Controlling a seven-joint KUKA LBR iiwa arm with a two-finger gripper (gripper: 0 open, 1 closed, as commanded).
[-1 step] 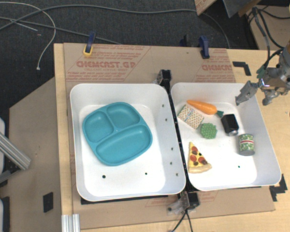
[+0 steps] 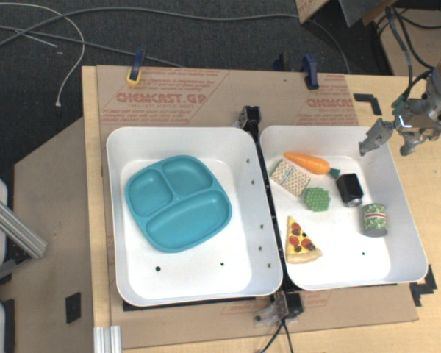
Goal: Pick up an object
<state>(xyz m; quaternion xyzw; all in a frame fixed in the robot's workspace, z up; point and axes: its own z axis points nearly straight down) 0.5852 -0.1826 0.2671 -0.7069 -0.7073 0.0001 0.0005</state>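
Note:
The right bin (image 2: 397,263) holds several small items: an orange carrot (image 2: 307,163), a patterned cheese wedge (image 2: 291,178), a green bumpy ball (image 2: 317,199), a black block (image 2: 349,188), a small can (image 2: 375,220) and a pizza slice (image 2: 301,242). My gripper (image 2: 389,138) hangs at the bin's upper right corner, above its rim, with its two fingers spread apart and nothing between them. It is right of the carrot and above the black block.
The left bin (image 2: 125,271) holds a blue divided plate (image 2: 178,201). A black clip (image 2: 249,115) sits at the top of the ridge where the bins meet. Blue clamps (image 2: 137,65) (image 2: 310,72) grip the cardboard's far edge.

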